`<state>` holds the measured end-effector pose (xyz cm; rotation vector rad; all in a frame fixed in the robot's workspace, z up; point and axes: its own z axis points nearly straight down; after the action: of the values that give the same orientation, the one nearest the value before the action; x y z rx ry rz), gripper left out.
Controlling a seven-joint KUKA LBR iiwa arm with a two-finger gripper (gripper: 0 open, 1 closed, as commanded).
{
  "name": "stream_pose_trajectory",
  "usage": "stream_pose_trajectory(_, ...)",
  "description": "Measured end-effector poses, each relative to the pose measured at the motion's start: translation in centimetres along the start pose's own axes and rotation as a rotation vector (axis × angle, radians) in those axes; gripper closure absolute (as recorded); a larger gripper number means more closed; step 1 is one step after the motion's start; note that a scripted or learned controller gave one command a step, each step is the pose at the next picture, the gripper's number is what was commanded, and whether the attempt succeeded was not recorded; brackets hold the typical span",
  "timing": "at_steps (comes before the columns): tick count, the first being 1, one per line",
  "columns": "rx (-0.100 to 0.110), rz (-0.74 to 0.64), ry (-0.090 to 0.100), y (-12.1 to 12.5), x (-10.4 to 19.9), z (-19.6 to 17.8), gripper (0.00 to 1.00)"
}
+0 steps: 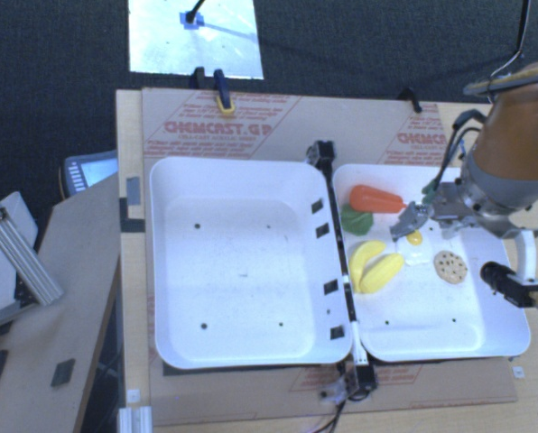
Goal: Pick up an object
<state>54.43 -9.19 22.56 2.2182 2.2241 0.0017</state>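
— Starting big: what's legible on the counter point(251, 120)?

— "CHEMCAST GP" in red, printed on the brown sheet under the two bins; the right-hand copy is partly cut off.

— And the pickable things?

— All in the right bin point(486, 336): an orange carrot point(377, 198) on a green piece, a yellow banana point(375, 267), a cookie point(449, 266). They look like light, stiff, slick plastic toys; I'd pinch the banana across its middle.

— The hand point(413, 221)?

— Low beside the carrot's tip, above a small yellow bit. Released or clenched, I cannot tell.
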Motion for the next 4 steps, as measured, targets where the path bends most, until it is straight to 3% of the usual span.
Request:
stream_pose_trajectory(1,-0.013,-0.005,-0.002,9.6,0.4,-4.3,0.00)
stream_pose_trajectory(2,-0.006,-0.004,-0.001,9.3,0.4,-5.1,1.00)
stream_pose_trajectory(3,-0.003,0.012,-0.005,3.5,-10.2,-8.6,1.00)
stream_pose_trajectory(4,-0.002,0.000,-0.002,3.8,-9.5,-8.4,0.00)
